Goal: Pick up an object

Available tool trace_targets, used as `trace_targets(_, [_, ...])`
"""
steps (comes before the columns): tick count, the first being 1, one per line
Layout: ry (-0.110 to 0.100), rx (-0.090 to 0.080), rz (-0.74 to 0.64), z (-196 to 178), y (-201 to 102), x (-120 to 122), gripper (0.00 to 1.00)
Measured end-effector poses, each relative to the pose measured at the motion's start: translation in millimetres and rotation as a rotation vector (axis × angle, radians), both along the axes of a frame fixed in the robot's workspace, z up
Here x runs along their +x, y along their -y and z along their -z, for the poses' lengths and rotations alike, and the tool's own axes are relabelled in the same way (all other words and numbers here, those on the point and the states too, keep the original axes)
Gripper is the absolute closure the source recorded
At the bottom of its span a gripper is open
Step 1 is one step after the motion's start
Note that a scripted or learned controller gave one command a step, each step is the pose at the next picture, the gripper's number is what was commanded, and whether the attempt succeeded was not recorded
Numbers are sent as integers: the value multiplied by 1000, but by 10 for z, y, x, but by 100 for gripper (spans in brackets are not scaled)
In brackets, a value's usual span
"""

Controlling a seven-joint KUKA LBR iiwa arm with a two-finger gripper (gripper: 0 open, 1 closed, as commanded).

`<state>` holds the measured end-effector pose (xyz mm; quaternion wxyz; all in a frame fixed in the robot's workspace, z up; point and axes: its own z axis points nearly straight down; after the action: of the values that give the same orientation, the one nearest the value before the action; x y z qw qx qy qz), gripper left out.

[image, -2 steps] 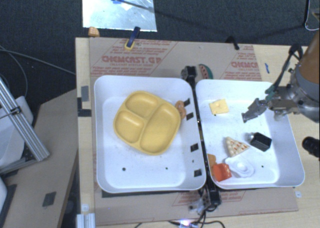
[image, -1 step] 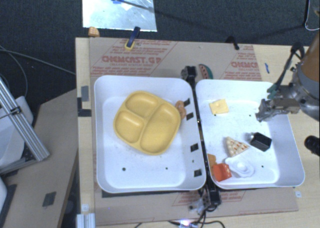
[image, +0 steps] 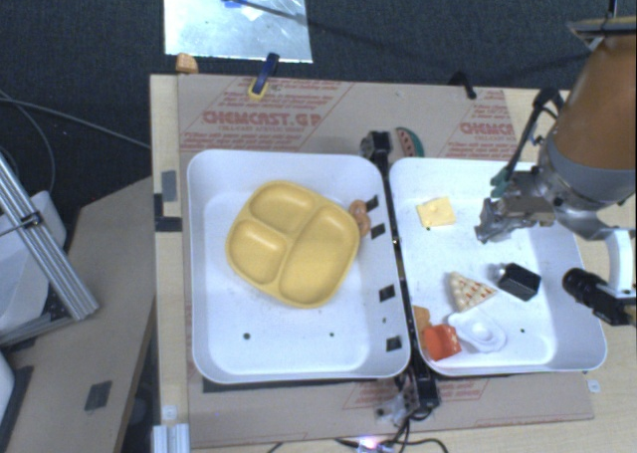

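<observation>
The single overhead view looks down at a slant on a worktop [image: 328, 108] covered with printed cardboard, bearing two shallow white bins side by side.

The left bin [image: 214, 341] holds a yellow three-compartment plate [image: 292, 242], lying flat near the bin's middle. A small orange-brown object [image: 359, 212] sits just beside the plate's right rim, close to the divide between the bins.

The right bin [image: 567, 341] carries several small things. A pale yellow square slice, like cheese [image: 435, 212], lies in its upper left part. Lower down, a toy pizza wedge [image: 469, 291] rests near the middle, with a small black block [image: 519, 282] just to its right. Near the front left corner sit an orange-red piece [image: 440, 341] and, touching it on the right, a white object [image: 482, 332] whose kind is hard to make out.

The arm comes in from the right, its orange band and grey wrist over the right bin's upper right part. The pincer [image: 495, 227] hangs over the right bin, between the cheese slice and the black block and apart from both. Whether its jaws are spread or closed cannot be told at this angle, and nothing is seen between them.

Beyond the bins, a blue and yellow tool [image: 265, 76] lies at the cardboard's far edge, next to a shiny grey sheet [image: 237, 3] on the dark floor.
</observation>
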<state>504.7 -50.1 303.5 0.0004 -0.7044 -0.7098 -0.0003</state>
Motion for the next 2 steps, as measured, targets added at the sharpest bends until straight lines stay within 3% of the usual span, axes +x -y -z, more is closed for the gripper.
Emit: trace_targets(2, [4,1,-2,-237,-978,-88,100])
